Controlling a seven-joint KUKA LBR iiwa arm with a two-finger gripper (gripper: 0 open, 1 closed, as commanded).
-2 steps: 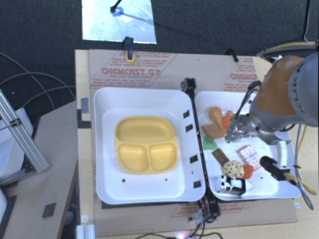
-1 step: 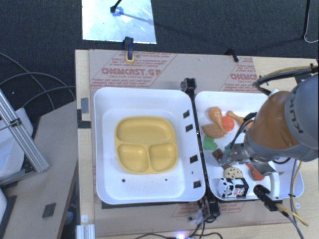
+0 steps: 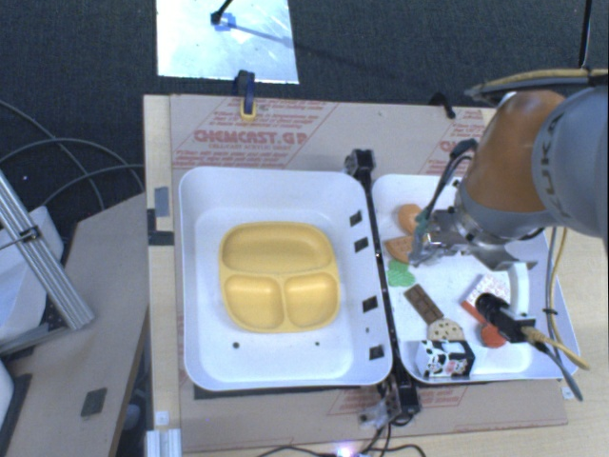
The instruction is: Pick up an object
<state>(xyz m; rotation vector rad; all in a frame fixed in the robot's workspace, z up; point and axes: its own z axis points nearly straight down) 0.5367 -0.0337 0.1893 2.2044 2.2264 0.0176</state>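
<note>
The arm is hanging low over the right bin [image 3: 542,365], its pincer [image 3: 425,248] hovering by the tan food piece [image 3: 400,248] and the orange one [image 3: 409,217]. I cannot tell its state. It looks like the reaching step; next it needs a clean descent onto one piece.

A robotics lab, by the look of it: a desk [image 3: 285,122] of bare board printed with red lettering carries two white bins [image 3: 205,255] clipped side by side; a grey and orange industrial arm [image 3: 533,160] reaches over them; loose cables [image 3: 57,160] trail across dark carpet [image 3: 76,36]; an aluminium frame rail [image 3: 43,265] stands at the left; a clamp [image 3: 246,93] grips the board's far edge.
</note>
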